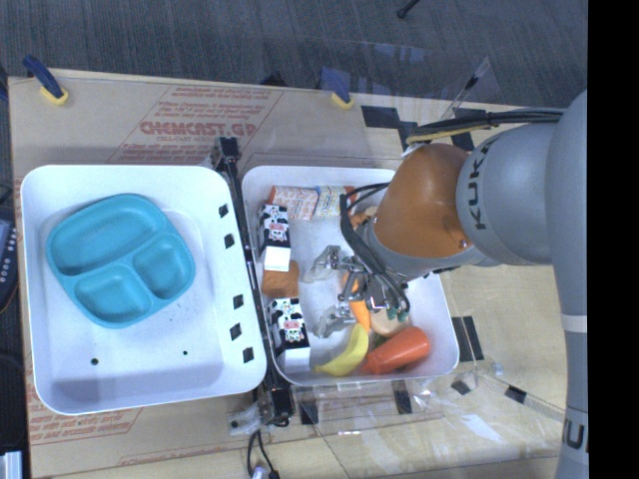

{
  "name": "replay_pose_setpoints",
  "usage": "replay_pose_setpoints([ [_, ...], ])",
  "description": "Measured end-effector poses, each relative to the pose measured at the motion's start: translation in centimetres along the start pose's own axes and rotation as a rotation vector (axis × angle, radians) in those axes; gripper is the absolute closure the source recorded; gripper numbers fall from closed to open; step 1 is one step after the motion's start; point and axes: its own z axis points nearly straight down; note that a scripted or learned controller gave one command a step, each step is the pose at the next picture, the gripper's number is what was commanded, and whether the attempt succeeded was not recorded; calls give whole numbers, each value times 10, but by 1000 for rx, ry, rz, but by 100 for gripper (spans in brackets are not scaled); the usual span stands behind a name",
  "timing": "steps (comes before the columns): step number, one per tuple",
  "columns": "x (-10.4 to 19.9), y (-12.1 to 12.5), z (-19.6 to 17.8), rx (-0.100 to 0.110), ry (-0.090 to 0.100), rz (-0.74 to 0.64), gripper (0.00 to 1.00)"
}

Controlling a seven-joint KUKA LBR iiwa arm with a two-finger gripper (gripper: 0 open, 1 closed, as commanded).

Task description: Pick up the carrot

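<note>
— Reading the arm (519, 193), I saw "KUKA" in dark letters on its grey side. What did the board say?

— Red letters on the brown board (190, 128) read "CHEMCAST GP". The left bin (40, 377) held a blue tray (120, 257) with three parts.

— And the right bin (439, 317)?

— It held small milk cartons (288, 324) with cow pictures, a snack pack (300, 203), a yellow banana (344, 352) and the orange carrot (399, 349). The carrot lay in the near right corner, touching the banana.

— Was the gripper (349, 292) holding it?

— I could not tell if it was clenched or let go. It sat just above the carrot and banana.
</note>
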Motion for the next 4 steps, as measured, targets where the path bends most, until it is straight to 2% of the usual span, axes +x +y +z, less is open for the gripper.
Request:
replay_pose_setpoints([
  [1,-1,2,-10,0,1,-9,100],
  [2,-34,42,-58,0,0,313,100],
  [3,-35,43,-68,1,-1,306,100],
  [4,7,46,-100,2,5,725,100],
])
